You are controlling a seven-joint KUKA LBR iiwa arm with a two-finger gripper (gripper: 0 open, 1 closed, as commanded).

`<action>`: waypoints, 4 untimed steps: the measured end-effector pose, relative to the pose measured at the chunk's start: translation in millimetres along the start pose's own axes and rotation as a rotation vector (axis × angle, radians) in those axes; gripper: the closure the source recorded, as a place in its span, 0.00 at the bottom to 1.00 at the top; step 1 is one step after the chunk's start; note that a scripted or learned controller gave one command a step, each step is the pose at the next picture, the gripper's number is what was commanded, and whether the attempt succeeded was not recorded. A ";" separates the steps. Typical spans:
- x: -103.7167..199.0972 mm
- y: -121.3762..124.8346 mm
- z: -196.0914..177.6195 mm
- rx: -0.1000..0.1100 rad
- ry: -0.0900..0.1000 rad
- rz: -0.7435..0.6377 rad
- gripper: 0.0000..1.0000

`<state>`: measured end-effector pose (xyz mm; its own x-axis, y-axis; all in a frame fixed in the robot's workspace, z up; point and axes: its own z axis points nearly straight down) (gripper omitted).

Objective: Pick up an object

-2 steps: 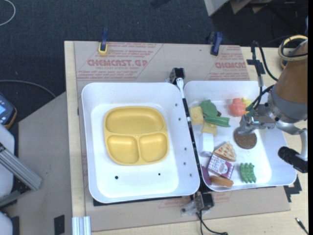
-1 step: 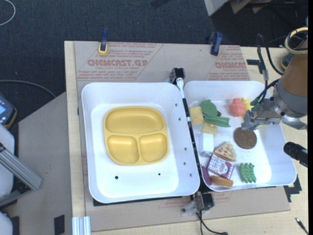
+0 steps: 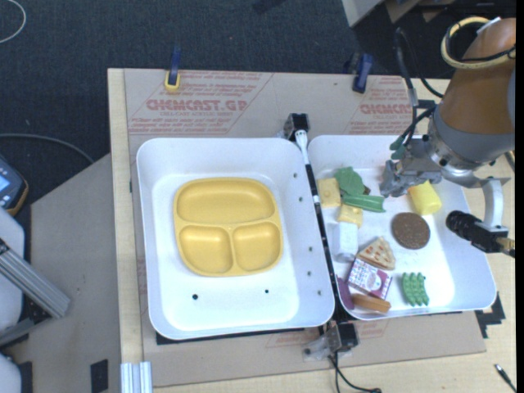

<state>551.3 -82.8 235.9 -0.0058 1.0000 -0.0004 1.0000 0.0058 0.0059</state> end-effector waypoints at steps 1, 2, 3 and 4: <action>36.0 35.9 11.8 0.001 -0.001 0.002 1.00; 81.5 73.3 4.2 0.000 0.000 0.002 1.00; 125.9 99.2 1.5 0.000 0.001 0.001 1.00; 123.6 99.4 1.9 0.002 -0.001 0.004 1.00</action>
